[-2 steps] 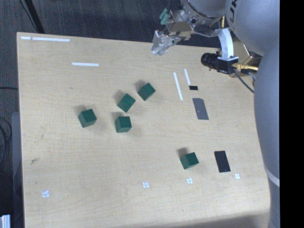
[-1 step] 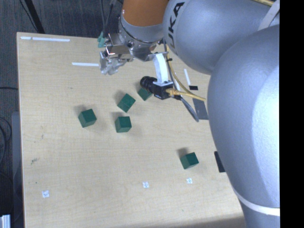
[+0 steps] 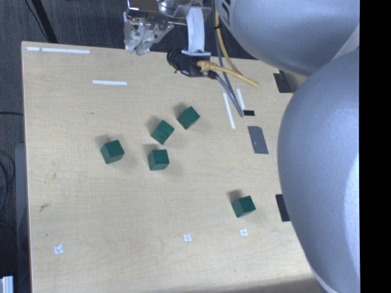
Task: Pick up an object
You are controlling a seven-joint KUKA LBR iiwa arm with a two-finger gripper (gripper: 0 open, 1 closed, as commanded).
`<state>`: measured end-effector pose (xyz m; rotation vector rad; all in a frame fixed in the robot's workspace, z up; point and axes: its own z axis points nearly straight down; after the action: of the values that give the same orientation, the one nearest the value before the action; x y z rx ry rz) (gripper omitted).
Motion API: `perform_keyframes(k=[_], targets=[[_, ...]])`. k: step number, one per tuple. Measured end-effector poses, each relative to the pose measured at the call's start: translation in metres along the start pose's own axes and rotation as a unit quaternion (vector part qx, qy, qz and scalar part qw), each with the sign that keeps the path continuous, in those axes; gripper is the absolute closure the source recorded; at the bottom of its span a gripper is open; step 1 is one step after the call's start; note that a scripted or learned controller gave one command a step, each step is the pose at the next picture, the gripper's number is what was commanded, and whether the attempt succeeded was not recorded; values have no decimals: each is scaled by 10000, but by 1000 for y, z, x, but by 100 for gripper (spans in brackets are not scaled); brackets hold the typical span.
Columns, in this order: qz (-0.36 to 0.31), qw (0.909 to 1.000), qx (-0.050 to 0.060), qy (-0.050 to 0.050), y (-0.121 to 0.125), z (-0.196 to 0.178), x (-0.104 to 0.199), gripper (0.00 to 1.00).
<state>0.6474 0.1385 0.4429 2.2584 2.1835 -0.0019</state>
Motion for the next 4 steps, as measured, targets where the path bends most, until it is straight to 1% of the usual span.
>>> perform_keyframes(k=[1,2,3,4], targets=[[1525,9883,6,-1,1,1,49,100],[2048,9788,24,-16,-148,137,68,100],[103,9999,20,-6,-174,151,74,100],[1163,9932,7,-2,-88,65,78,100]])
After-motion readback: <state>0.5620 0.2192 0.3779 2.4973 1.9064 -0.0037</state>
